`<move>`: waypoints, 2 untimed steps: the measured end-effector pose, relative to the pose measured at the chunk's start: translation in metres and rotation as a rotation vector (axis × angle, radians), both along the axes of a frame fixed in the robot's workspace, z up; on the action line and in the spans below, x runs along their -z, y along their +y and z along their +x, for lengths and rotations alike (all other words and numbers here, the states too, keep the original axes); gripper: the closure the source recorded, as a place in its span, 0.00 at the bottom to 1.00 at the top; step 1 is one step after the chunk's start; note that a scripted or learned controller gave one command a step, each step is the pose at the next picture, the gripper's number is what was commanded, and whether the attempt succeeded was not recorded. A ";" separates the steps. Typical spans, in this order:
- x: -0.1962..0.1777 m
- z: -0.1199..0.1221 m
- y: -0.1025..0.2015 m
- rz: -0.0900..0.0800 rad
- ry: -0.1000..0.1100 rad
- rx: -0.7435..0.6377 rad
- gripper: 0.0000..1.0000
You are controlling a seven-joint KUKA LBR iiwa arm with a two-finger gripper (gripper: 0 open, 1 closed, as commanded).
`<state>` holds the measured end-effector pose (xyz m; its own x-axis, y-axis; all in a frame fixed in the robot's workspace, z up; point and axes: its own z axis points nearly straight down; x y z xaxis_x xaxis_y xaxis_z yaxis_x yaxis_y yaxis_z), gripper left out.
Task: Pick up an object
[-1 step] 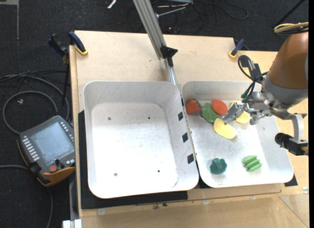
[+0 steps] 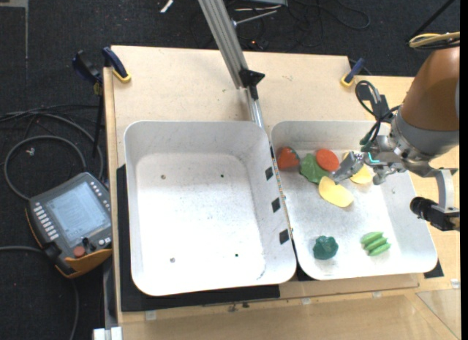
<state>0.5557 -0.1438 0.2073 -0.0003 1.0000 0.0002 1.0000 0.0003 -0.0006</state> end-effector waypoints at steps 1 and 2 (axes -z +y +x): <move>0.049 -0.010 -0.001 0.001 0.005 0.002 0.00; 0.098 -0.013 0.009 0.001 0.005 0.001 0.00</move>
